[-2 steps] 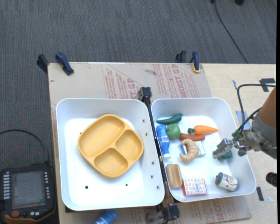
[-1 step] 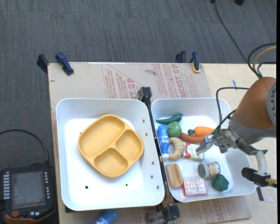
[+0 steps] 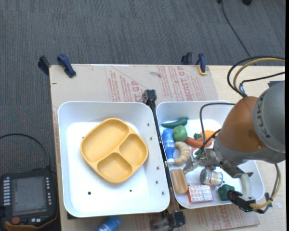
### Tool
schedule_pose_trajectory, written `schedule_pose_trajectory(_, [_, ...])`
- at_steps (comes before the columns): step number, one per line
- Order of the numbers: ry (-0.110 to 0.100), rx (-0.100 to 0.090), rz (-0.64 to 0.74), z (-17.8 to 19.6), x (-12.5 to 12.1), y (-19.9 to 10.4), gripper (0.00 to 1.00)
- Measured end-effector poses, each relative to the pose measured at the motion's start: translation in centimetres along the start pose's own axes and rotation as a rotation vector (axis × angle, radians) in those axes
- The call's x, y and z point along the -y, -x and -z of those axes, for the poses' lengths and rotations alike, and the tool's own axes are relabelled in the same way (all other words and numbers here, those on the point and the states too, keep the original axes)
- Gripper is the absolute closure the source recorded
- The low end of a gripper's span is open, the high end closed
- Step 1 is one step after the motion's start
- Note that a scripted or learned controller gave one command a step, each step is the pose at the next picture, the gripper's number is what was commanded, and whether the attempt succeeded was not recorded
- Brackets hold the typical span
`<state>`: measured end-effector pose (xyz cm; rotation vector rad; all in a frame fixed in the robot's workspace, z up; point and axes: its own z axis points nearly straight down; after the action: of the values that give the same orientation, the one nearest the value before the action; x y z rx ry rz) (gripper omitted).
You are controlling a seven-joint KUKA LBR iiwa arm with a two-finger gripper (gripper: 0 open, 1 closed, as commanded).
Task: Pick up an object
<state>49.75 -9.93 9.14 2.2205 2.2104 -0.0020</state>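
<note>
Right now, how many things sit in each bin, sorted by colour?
Left bin:
yellow divided plate: 1
Right bin:
green pieces: 3
blue bottle: 1
orange carrot: 1
tan pieces: 2
red box: 1
small can: 1
Total: 10

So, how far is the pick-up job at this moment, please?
Nothing looks picked yet: the yellow divided plate lies alone in the left bin, and the blue bottle, the small can and the red-and-white box lie in the right bin. In hand: the gripper is down among those objects. Left: the grasp and the lift.
</note>
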Motion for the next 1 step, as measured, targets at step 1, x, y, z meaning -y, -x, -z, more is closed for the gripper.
schedule_pose_trajectory(1, [-0.004,-0.006,-0.001,0.91,-0.02,-0.22,1.0])
